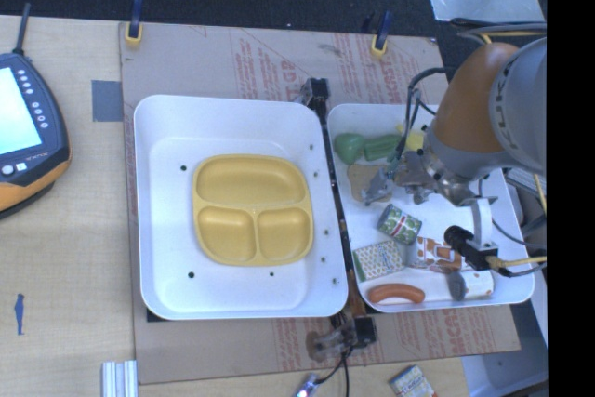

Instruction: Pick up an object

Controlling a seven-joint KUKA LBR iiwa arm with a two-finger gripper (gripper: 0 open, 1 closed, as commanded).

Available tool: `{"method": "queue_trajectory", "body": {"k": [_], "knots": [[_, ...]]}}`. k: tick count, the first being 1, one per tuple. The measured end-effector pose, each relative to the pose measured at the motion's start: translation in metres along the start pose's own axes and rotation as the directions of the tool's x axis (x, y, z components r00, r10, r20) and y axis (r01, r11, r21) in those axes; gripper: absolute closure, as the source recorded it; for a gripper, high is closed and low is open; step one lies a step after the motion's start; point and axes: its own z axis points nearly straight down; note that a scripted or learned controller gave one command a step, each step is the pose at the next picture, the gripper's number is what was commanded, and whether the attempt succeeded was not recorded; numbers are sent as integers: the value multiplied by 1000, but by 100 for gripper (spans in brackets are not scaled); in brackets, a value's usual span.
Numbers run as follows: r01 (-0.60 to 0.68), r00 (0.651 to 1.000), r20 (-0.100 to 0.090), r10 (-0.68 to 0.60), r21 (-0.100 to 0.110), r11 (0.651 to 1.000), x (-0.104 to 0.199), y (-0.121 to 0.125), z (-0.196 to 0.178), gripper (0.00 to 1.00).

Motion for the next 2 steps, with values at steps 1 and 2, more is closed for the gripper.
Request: {"method": "queue_trajectory", "body": {"k": [1, 2], "knots": [[-3, 1000, -1, 3, -3, 1000, -8, -21, 20, 0], [-5, 1000, -2, 5, -4, 1000, -6, 6, 20, 0]]}}
